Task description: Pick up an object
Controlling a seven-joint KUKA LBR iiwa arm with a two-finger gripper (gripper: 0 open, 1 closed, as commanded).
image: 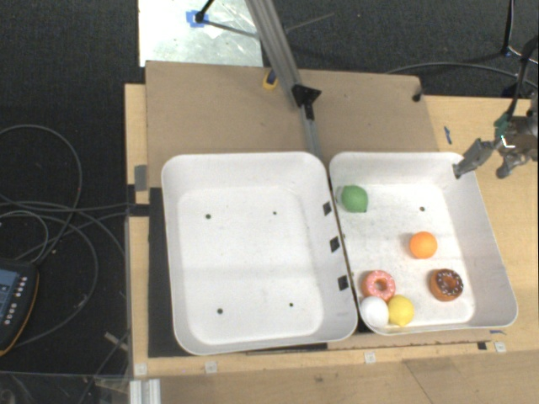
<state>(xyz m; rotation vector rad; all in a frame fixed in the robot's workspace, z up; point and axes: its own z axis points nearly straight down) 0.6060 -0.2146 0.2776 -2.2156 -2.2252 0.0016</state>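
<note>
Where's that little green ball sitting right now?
The green ball lies in the right bin, at its upper left, close to the divide between the two bins, well above the pink donut and up-left of the orange ball.

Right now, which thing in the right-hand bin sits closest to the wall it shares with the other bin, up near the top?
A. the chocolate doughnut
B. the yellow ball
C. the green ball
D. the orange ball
C. The green ball lies right beside the dividing wall in the upper part of the right bin, while the orange ball and the chocolate doughnut sit farther right and lower.
</note>
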